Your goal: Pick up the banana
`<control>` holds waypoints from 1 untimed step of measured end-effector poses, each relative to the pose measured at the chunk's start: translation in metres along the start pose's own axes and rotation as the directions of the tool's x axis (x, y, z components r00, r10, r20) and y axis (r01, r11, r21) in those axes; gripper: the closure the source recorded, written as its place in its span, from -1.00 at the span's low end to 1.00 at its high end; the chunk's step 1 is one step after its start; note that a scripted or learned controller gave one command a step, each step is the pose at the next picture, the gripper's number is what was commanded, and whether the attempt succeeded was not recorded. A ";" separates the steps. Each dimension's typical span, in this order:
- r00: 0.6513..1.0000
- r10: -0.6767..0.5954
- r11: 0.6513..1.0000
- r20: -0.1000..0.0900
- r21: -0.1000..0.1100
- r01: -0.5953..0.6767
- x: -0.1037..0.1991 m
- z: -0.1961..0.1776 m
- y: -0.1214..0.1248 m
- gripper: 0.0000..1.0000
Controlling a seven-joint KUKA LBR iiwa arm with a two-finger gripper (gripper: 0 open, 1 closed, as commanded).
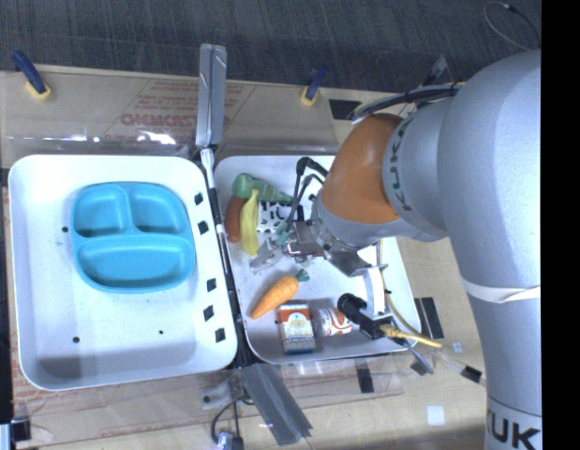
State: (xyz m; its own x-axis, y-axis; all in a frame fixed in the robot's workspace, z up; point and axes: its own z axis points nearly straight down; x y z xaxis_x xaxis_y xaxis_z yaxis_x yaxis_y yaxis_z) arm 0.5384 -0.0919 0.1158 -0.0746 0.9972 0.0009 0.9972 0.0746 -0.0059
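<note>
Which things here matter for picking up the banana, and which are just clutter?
For the job:
banana
gripper, close beside the banana

Lying about:
carrot
green vegetable
small carton
blue divided plate

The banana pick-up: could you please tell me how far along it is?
Done: the gripper is over the right bin, close beside the banana. In hand: nothing looks lifted; the banana lies on the bin floor near the left wall, just below a green item. Left: closing on the banana and raising it, so the pick-up itself appears not yet done.
</note>
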 end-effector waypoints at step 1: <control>1.000 0.009 1.000 0.002 0.000 -0.009 -0.026 0.023 0.086 -1.00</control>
State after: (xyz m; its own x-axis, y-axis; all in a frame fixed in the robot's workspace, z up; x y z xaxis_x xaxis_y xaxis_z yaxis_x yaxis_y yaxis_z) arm 0.6256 -0.1114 0.0928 -0.0658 0.9978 -0.0010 0.9978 0.0658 -0.0056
